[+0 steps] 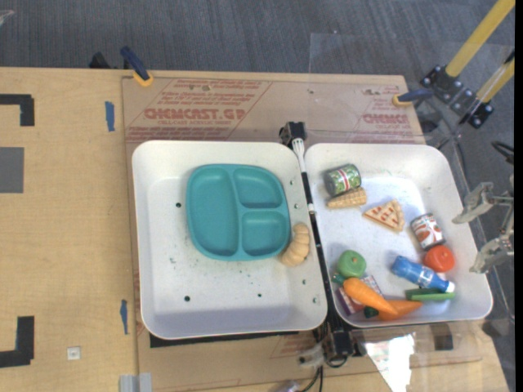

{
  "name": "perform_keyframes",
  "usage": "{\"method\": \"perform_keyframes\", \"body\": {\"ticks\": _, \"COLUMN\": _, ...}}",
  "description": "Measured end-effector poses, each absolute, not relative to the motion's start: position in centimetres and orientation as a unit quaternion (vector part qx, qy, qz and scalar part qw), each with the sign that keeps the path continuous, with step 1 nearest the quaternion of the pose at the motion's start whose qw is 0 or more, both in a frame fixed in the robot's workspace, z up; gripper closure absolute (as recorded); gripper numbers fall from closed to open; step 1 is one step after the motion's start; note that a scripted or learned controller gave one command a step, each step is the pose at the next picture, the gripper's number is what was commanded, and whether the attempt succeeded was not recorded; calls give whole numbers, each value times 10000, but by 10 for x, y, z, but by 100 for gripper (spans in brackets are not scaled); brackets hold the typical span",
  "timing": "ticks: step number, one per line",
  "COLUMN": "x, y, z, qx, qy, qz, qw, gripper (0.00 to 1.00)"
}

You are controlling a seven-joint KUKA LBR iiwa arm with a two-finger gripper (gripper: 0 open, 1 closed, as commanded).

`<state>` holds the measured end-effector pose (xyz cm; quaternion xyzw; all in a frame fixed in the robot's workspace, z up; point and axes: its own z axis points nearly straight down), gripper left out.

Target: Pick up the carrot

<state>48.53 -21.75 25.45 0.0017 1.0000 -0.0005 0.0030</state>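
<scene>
The tabletop (57,243) carries two shallow white bins side by side, and every place below is given relative to the teal divided plate (238,211). That plate lies flat in the left bin (155,300), likely set there as a drop-off spot for sorted food. A croissant-shaped toy pastry (297,244) leans against the plate's lower right corner.

The right bin (470,243), just to the right of the plate's bin, holds a loose scatter of toy groceries, apparently tipped in at random as a picking clutter. Among them are a green-labelled can (342,179) to the plate's upper right, a pizza slice (386,216) farther right, a small red-labelled can (426,230), a blue bottle (420,273), a red tomato-like ball (440,258) and a green apple (352,263).

The carrot (377,299) lies to the plate's lower right, near the right bin's front wall, just below the apple. Its long axis runs at a slant: the thick orange end sits up-left near the apple, and the body tapers down and to the right toward the green piece (431,296) at its far end. It seems to rest partly on a purple packet (353,302).

The end effector (484,229) sits at the right bin's far edge, well apart from the carrot and holding nothing; whether its fingers are apart or together cannot be told.
</scene>
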Motion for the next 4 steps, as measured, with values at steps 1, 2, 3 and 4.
{"method": "perform_keyframes", "body": {"ticks": 1, "x": 482, "y": -224, "z": 434, "qx": -267, "qy": 9996, "qz": -38, "qw": 89, "gripper": 0}}
{"method": "perform_keyframes", "body": {"ticks": 2, "x": 514, "y": -148, "z": 270, "qx": -478, "qy": 9989, "qz": 21, "qw": -3, "gripper": 0}}
{"method": "perform_keyframes", "body": {"ticks": 3, "x": 500, "y": -97, "z": 164, "qx": -346, "qy": 9994, "qz": 24, "qw": -18, "gripper": 0}}
{"method": "perform_keyframes", "body": {"ticks": 4, "x": 564, "y": -102, "z": 95, "qx": -590, "qy": 9982, "qz": -3, "qw": 45, "gripper": 0}}
